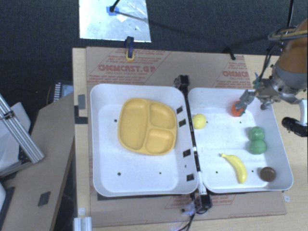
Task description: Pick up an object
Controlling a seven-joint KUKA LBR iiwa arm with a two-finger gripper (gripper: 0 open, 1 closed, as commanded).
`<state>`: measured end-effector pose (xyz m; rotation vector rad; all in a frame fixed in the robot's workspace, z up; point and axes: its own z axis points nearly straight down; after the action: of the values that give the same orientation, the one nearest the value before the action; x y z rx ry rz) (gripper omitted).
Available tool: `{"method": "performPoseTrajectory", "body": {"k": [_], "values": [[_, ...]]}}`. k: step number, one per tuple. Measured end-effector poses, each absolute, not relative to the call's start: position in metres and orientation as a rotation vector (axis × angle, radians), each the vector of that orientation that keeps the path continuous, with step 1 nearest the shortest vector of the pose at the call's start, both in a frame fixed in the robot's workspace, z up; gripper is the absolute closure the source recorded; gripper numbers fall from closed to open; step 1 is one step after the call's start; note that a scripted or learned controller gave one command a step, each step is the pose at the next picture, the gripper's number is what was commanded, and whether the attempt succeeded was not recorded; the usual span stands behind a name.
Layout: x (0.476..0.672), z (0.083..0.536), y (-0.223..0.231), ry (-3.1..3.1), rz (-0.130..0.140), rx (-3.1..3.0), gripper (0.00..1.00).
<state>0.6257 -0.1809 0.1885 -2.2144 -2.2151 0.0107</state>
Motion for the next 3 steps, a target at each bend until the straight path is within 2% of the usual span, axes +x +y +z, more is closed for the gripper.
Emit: {"method": "performPoseTrajectory", "body": {"k": [1, 3], "values": [[0.629, 0.197, -0.180, -2.226, -0.001, -2.219, 0.00], [0.635, 0.086, -0.182, -2.226, 0.000, -2.218, 0.00]]}}
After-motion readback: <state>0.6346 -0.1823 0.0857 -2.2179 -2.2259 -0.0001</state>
